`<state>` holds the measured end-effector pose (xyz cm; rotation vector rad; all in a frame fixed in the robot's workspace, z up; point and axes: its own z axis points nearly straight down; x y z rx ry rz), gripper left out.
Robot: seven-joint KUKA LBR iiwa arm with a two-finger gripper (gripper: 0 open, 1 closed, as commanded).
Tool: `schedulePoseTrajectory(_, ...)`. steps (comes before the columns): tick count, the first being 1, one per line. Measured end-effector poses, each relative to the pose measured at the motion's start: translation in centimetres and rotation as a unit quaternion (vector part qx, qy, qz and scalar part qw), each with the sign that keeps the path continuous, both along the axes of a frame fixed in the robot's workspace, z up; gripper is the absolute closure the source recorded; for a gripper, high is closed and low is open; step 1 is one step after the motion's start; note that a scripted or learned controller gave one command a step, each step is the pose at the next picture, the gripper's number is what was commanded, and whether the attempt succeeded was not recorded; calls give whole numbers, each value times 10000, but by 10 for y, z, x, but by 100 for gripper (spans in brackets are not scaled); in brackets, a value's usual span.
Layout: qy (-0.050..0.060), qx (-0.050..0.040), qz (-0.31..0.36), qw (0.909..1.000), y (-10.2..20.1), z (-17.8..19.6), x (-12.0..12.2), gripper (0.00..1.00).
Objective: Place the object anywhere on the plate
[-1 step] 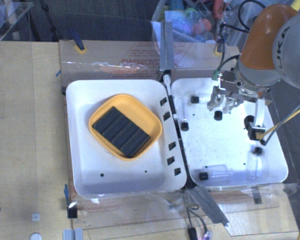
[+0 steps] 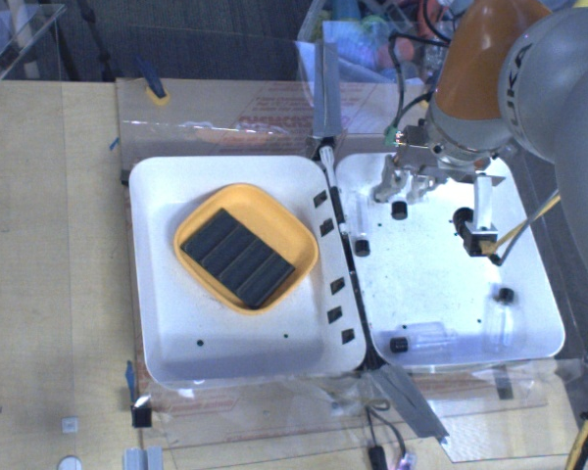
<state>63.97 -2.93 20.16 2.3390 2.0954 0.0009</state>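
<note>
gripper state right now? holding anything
gripper: over the right bin; open or shut cannot be told, and nothing is seen in it.

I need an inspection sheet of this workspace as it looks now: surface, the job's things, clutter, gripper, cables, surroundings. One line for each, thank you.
Surface: wooden bench bearing two white bins, the left bin and the right bin, side by side.
Job's things: yellow plate in the left bin, with a dark ribbed block lying on it.
Clutter: a clear plastic object near the front of the right bin.
Gripper: gripper over the back of the right bin; nothing seen between the fingers.
Cables: black cables behind the arm's orange band.
Surroundings: a clear container of colourful items behind the bins.
</note>
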Motion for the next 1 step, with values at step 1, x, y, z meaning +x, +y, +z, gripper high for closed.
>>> schedulePoseTrajectory(1, -7, -4, 1035, 9946, 24, 4, 27, 100)
